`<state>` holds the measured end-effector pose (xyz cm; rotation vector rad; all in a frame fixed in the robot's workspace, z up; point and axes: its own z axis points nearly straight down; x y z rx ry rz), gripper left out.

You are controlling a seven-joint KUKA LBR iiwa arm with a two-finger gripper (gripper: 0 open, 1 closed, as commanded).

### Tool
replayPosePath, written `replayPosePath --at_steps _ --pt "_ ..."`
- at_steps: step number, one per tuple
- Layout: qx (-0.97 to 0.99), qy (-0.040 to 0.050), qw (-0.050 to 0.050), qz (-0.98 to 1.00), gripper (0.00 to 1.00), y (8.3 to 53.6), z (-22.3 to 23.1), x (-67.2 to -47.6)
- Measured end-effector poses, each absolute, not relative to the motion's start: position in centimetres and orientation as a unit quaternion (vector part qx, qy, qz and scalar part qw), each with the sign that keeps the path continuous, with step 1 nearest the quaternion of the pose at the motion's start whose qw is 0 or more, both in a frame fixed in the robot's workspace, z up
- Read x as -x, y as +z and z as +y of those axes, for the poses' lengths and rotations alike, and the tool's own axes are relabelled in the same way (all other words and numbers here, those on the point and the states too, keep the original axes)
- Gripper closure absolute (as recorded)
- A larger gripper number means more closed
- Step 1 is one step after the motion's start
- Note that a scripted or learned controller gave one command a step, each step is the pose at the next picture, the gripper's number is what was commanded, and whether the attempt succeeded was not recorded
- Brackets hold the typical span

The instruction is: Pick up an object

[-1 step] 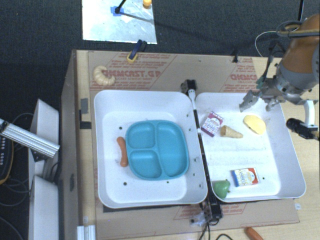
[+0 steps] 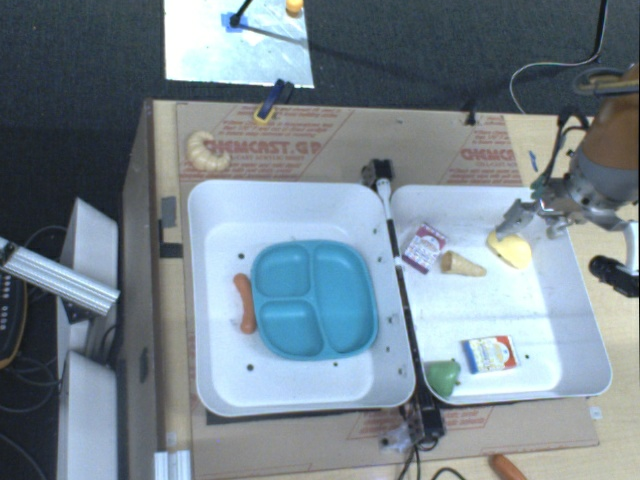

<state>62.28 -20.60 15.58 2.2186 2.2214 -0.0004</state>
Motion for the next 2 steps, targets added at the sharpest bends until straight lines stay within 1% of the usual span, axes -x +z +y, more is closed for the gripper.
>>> replayPosePath --at_steps 1,2 --pt "-0.707 0.0001 0.0 0.708 0.0 9.95 -20.61 -62.34" --pt "-0.706 0.0002 0.001 0.708 0.0 10.79 -20.63 -61.44"
